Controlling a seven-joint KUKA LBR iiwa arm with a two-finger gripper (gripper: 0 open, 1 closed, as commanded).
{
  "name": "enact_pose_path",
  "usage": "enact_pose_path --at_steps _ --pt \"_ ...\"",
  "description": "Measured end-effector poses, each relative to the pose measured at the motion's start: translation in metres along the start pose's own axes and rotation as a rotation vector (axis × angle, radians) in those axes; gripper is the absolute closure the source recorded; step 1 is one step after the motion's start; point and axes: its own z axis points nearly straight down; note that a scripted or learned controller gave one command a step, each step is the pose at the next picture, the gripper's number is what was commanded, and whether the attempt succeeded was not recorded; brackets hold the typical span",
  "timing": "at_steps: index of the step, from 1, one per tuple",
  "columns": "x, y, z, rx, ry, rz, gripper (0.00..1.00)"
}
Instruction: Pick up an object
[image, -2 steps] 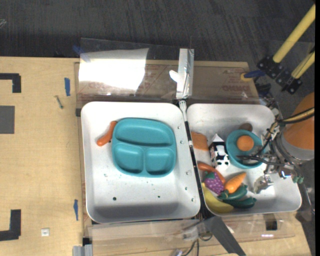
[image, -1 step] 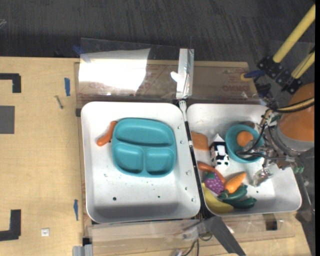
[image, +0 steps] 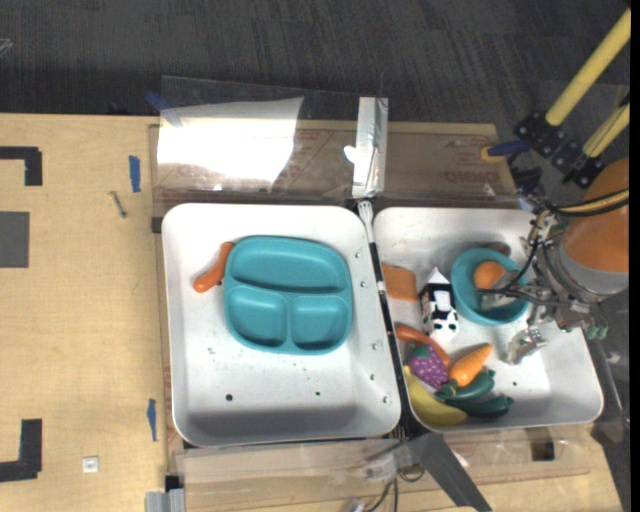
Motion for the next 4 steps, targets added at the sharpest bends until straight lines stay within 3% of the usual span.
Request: enact_pose_path --at_steps 1,3,4 --pt "-0.026 0.002 0.000 0.001 0.000 0.007 0.00" --pt "-0.038 0.013 0.000 0.001 0.000 0.400 0.00" --pt "-0.034 0.044 0.000 0.001 -0.001 0.509 0.00"
